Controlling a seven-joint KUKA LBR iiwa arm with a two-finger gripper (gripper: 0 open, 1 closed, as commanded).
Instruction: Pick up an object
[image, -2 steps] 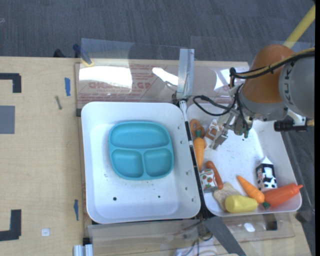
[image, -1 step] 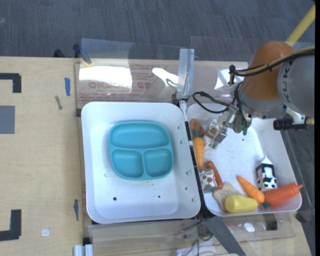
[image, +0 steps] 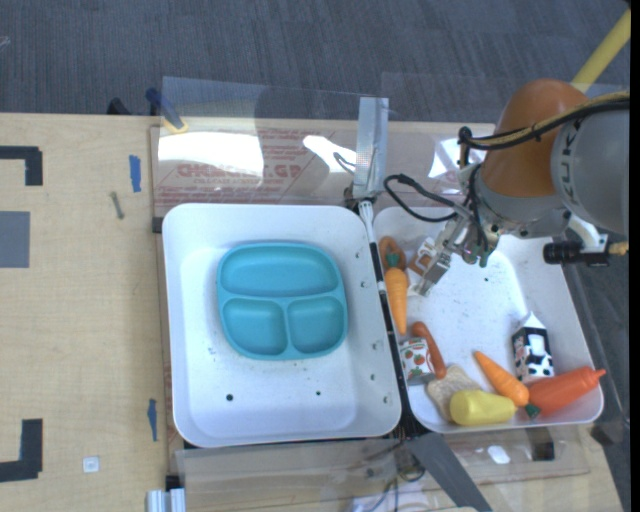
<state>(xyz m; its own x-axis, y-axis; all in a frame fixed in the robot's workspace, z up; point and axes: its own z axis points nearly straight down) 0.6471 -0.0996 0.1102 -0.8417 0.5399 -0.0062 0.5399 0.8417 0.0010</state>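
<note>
My gripper (image: 430, 268) hangs low over the upper left of the right bin (image: 500, 290), open, with nothing between its fingers. Just left of it lies an orange carrot (image: 397, 297) against the bin's left wall, and a small orange piece (image: 388, 250) sits above that. Toward the front of the same bin are a small printed box (image: 413, 357), a thin red-orange piece (image: 430, 345), a tan piece (image: 450, 383), a yellow lemon (image: 480, 407), a second carrot (image: 497, 375), a black-and-white milk carton (image: 533, 352) and a large red-orange carrot (image: 563, 388).
The left bin (image: 190, 300) holds a blue divided plate (image: 282, 300). The arm, with its orange band (image: 535, 130) and black cables, reaches in over the right bin's upper right corner. A clear plastic sheet (image: 260, 150) lies behind the bins.
</note>
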